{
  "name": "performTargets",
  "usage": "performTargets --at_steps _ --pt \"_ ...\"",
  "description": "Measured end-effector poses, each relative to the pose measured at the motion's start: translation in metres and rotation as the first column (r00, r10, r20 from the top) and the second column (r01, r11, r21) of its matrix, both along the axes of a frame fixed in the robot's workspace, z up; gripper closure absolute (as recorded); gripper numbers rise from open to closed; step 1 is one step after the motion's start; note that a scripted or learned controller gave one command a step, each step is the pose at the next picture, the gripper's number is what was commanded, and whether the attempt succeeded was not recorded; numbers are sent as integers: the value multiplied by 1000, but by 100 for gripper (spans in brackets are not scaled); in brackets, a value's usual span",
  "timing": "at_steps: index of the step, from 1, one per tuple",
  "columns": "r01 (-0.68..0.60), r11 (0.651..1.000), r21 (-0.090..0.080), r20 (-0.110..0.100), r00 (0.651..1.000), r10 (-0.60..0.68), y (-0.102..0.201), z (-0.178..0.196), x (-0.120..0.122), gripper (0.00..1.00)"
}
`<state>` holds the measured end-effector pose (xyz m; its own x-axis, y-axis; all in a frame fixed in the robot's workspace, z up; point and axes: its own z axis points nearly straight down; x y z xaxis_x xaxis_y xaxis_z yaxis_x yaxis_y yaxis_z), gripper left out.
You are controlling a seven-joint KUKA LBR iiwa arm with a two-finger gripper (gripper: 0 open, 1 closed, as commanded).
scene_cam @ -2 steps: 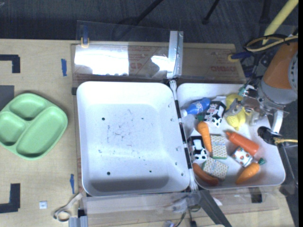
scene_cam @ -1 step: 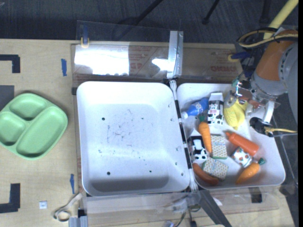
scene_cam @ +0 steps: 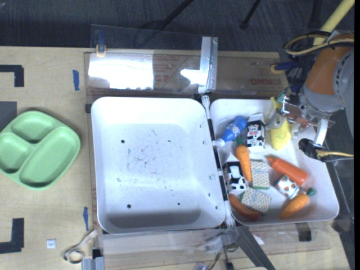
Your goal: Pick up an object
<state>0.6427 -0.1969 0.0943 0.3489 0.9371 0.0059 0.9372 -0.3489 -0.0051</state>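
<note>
The right bin holds several toys. A blue bottle and a cow-patterned box lie at its back. In front of them are a carrot, a second cow-patterned piece, a wafer, an orange-red bottle and another carrot. A yellow toy sits by the bin's back right corner. My gripper hangs just above and behind that yellow toy, at the end of the grey arm with its orange band.
The left bin lies beside the right one, sharing a middle wall. A green divided plate rests on the bench at far left. A clear panel stands behind the bins. Cables trail at the right.
</note>
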Motion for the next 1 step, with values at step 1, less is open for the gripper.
performTargets --at_steps 1 --pt "-197 980 -7 0 981 197 50 104 24 100"
